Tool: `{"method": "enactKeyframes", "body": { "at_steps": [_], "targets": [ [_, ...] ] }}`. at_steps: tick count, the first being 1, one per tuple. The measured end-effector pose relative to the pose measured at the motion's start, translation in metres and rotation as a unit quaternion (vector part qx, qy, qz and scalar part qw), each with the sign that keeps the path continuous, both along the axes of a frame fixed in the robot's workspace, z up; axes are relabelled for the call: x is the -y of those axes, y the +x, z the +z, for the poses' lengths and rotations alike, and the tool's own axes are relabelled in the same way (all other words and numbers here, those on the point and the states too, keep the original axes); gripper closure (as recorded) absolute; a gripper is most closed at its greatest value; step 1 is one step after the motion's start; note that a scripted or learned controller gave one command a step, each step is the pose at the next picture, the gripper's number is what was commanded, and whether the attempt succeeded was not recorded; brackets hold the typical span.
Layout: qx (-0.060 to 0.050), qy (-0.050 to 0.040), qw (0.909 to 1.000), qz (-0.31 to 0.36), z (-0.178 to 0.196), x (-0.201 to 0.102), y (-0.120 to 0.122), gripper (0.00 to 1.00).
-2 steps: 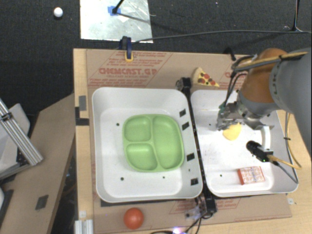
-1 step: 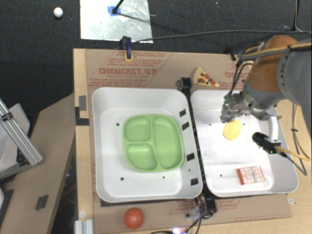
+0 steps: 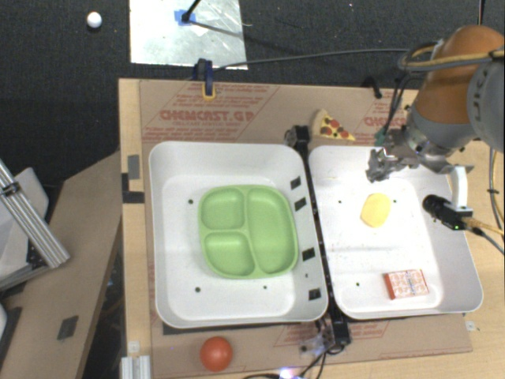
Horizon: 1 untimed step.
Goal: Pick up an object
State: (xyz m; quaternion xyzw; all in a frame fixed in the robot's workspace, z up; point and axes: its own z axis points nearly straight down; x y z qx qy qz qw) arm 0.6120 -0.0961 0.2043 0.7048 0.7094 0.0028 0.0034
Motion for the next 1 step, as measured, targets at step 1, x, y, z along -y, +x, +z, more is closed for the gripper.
{"method": "enactKeyframes", "body": {
  "at_steps": [1],
  "targets": [
    [0.0, -0.0003, 1.0, 0.0, 0.0612, 0.0058, -0.0045, 1.0]
  ]
}}
